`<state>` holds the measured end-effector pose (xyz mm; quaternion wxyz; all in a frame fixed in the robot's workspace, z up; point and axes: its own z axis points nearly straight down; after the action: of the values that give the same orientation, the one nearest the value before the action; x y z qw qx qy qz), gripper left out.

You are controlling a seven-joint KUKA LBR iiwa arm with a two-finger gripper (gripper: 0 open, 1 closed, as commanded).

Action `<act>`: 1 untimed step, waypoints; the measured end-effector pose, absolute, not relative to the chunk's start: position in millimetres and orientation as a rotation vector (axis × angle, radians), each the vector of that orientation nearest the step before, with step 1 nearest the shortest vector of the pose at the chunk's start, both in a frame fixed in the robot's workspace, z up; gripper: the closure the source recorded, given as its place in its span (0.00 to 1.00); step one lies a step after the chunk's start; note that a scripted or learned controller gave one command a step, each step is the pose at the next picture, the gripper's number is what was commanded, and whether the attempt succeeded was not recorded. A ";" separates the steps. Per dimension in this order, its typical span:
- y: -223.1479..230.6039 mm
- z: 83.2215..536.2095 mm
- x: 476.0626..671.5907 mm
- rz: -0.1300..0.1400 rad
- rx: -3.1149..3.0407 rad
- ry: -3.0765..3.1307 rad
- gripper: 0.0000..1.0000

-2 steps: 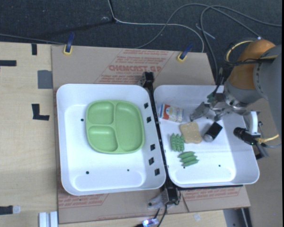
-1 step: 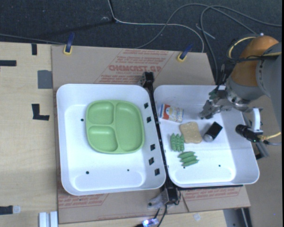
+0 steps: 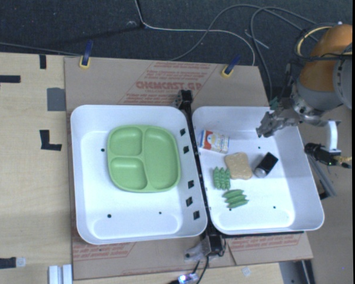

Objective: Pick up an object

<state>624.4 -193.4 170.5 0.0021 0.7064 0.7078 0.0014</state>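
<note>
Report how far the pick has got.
Done: nothing lifted. The small packet, tan block, dark cylinder and green pods all lie in the right bin. In hand: gripper at that bin's upper right edge. Left: descend, grasp, lift.

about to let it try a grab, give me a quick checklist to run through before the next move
1. Things to pick lie in the right bin: ok.
2. Gripper is above that bin's upper right corner, not over any item: not ok.
3. Nothing held between its fingers: cannot tell.
4. Black cylinder lies apart from the tan sponge: ok.
5. Green pea pods lie flat, unstacked: ok.
</note>
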 end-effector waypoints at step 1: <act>-193.4 215.2 631.4 0.004 2.217 2.220 1.00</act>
<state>631.4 -193.4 215.2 0.0021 0.7065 0.7077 0.0011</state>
